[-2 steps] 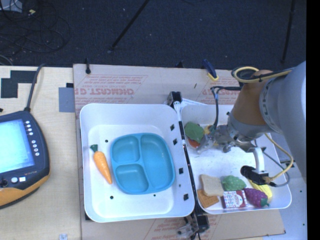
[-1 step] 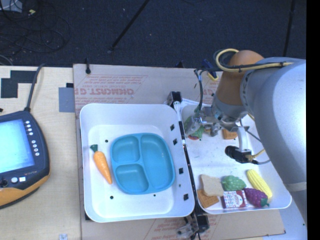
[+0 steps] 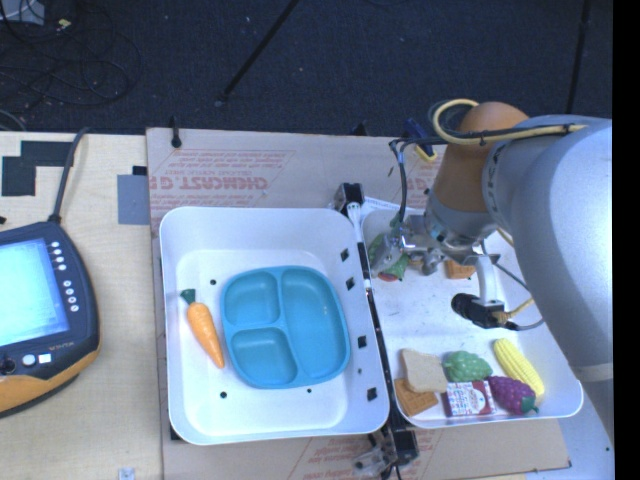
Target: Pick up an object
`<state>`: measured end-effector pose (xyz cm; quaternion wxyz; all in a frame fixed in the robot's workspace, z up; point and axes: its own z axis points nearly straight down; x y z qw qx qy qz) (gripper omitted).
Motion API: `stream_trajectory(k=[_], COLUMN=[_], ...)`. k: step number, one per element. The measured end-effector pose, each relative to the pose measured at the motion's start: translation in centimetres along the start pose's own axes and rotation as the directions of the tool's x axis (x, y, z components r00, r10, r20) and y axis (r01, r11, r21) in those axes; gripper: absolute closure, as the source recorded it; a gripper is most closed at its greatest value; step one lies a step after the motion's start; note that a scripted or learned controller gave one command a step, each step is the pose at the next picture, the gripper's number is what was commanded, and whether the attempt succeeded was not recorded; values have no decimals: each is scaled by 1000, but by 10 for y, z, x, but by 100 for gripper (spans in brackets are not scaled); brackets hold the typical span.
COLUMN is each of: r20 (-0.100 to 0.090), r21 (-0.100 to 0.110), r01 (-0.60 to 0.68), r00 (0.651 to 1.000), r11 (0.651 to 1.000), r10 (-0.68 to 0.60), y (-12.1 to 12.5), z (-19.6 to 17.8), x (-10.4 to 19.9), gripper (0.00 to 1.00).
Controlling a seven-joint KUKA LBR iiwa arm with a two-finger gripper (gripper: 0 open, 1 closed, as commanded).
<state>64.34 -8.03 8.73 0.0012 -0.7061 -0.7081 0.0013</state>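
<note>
My gripper (image 3: 400, 258) is low in the right bin (image 3: 560, 408), maybe touching a green toy (image 3: 385, 265); I cannot tell its grip.

A glossy, smooth blue plastic divided plate (image 3: 284, 326) lies in a shallow white matt plastic bin (image 3: 180, 368) on brown printed cardboard (image 3: 230, 173).

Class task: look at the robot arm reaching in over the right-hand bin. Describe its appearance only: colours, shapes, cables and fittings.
The arm is a thick, rounded, pale grey cylinder with an orange band above the wrist. A yellow cable loop sits over that band, and thin dark cables run down beside it. Below, the tool is a cluster of small metallic and dark parts.
</note>
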Motion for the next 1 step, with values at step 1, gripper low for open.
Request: stream_trajectory(k=[1], r20=[0], r21=[1], r01=[2], r00=[1000], r11=[1000], r10=[-2], y=[0], z=[0], x=[0], gripper=[0])
